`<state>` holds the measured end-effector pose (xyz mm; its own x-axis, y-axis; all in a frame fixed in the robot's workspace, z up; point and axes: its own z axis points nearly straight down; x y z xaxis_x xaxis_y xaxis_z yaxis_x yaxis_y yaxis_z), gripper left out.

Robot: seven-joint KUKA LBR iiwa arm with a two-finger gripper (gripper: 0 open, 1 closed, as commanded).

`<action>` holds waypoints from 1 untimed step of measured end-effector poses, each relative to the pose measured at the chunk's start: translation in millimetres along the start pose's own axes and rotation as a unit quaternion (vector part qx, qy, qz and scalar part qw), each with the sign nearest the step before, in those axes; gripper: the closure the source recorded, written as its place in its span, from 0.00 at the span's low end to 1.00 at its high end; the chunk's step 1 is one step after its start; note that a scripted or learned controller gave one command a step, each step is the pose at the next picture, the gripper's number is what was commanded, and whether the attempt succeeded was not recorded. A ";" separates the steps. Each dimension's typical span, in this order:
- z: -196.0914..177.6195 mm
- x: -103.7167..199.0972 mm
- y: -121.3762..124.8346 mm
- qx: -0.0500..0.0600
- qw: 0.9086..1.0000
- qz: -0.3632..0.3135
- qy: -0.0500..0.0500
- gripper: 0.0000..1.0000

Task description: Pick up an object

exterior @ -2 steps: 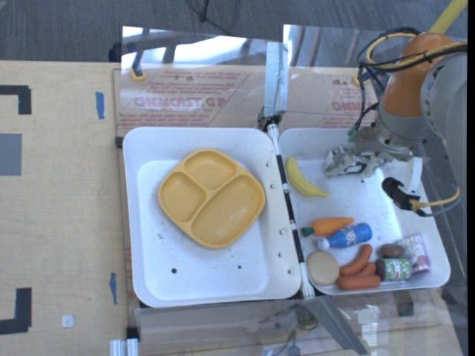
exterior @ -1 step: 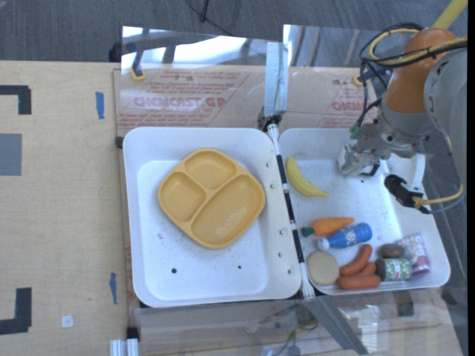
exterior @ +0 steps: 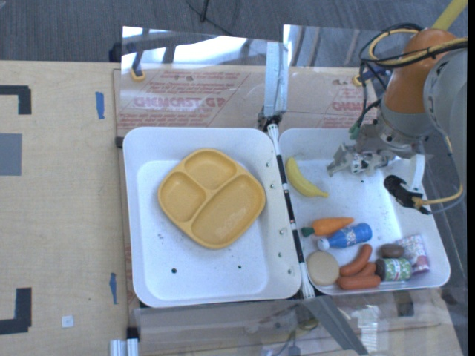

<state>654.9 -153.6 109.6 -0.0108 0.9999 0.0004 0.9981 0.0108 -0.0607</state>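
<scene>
My gripper (exterior: 358,162) hangs over the far part of the right bin (exterior: 438,273), with nothing visibly held. A yellow banana (exterior: 304,180) lies to its left, near the bin's left wall. Toward the near end lie an orange carrot (exterior: 332,226), a blue bottle (exterior: 347,236), two red sausages (exterior: 356,259), a beige round disc (exterior: 323,268), a green can (exterior: 393,270), a small brown item (exterior: 391,251) and a pink packet (exterior: 414,248). All of these lie apart from the gripper.
The left bin (exterior: 148,273) holds a yellow divided plate (exterior: 211,197). A metal divider (exterior: 286,213) runs between the two bins. Cardboard walls (exterior: 193,102) stand behind both bins. The arm's cables (exterior: 404,191) hang over the right bin's right side.
</scene>
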 end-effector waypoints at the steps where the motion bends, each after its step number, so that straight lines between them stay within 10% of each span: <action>1: 13.6 -5.6 5.1 -0.003 0.999 0.035 0.008 0.00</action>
<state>659.2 -159.2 95.7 0.0597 0.9981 0.0115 0.9967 -0.0590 -0.0553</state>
